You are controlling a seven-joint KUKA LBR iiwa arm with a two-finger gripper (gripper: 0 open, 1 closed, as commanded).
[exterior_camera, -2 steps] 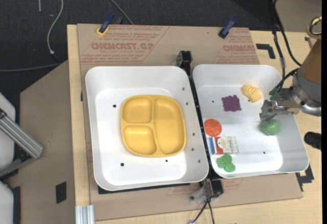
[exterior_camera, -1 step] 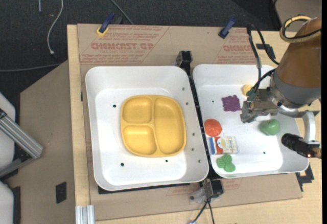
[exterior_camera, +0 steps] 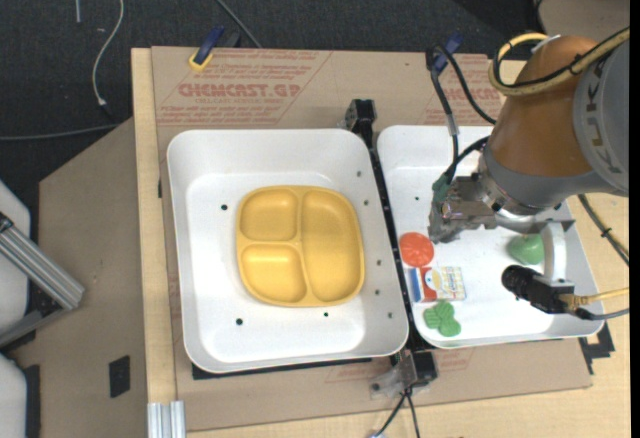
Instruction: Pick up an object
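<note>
The small round orange-red toy is taken to be the thing to pick, as it lies nearest the tool. It is seen just below the tool and a little to the side away from the arm, on the floor of the right white plastic bin.

A few things could go wrong. The toy looks round and smooth, so it could be pushed away or could slip out if it is squeezed off its middle. It lies close to the bin wall on the far side from the tool, so the tool could be bumped against that wall. A small flat card with red, blue and white print lies just beside the toy, and it could be caught or dragged by mistake.

The toy looks bright, a bit shiny and flat on top, like a small tomato. It cannot be told how far the tool is open. Nothing is seen held in it.

Further below the tool, past the card, a dark green bumpy toy is seen. A pale green toy lies on the arm's side of the tool.

Well apart from the tool, a yellow plastic divided plate rests in the left white plastic bin. Both bins are carried by the brown cardboard worktop.
</note>
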